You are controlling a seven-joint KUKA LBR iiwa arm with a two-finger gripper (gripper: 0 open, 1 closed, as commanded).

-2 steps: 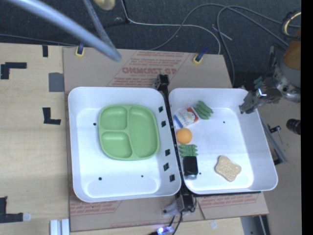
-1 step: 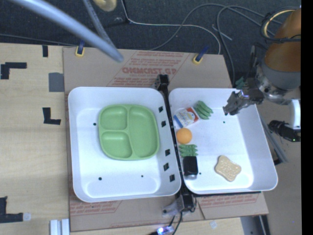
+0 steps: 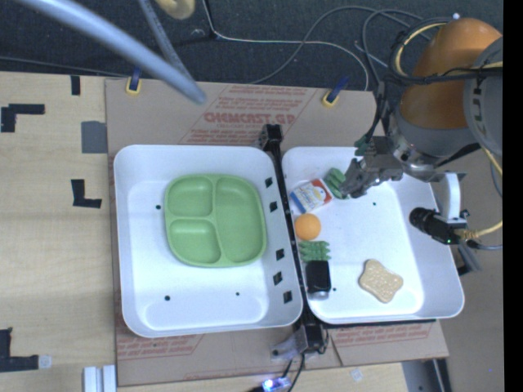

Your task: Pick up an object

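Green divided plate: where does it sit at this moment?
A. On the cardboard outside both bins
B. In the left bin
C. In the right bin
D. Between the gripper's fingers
B. The green divided plate lies flat on the floor of the left bin, well away from the gripper, which is over the right bin.

Left bin (image 3: 131, 243): white, shallow, holding one green divided plate (image 3: 216, 220) with three compartments, set near the middle.

Right bin (image 3: 425, 296): white, shallow, touching the left bin along a black central divider. Contents, along its left side from top to bottom: small white, red and blue packet (image 3: 310, 194); orange ball (image 3: 308, 226) just below it; green item (image 3: 314, 250); black item (image 3: 317, 276). Tan cracker-shaped piece (image 3: 380, 280) lies apart, lower centre.

Gripper (image 3: 353, 181): over the right bin's upper part, beside a small green object (image 3: 334, 179) near the packet.

Arm: grey, orange band (image 3: 445, 64), entering from the right.
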